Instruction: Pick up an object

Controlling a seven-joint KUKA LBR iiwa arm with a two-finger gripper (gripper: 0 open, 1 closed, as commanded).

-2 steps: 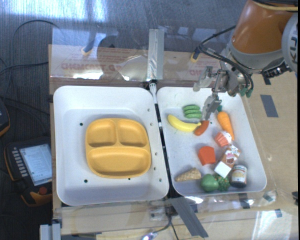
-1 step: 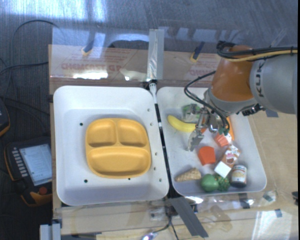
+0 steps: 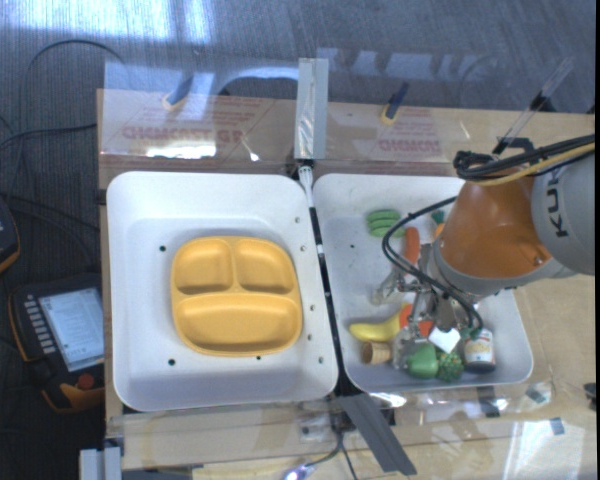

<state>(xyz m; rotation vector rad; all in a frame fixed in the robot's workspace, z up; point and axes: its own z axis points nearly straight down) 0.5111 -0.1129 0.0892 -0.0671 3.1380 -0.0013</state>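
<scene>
White bins side by side, arm low over the right one's toy food.

Nearest the camera, along the right bin's (image 3: 515, 363) front edge, lie a green vegetable (image 3: 421, 364), a small jar (image 3: 479, 349) and a tan piece (image 3: 377, 352), with a banana (image 3: 374, 328) just behind. The gripper (image 3: 420, 320) hangs directly above this cluster, touching or just over the items; whether its fingers are apart or together cannot be told, and nothing is clearly clamped between them. Farther back sit a carrot (image 3: 411, 242) and a green piece (image 3: 384, 220). The arm (image 3: 495, 230) enters from the right. The left bin (image 3: 140, 218) holds a yellow divided plate (image 3: 237, 293).
</scene>
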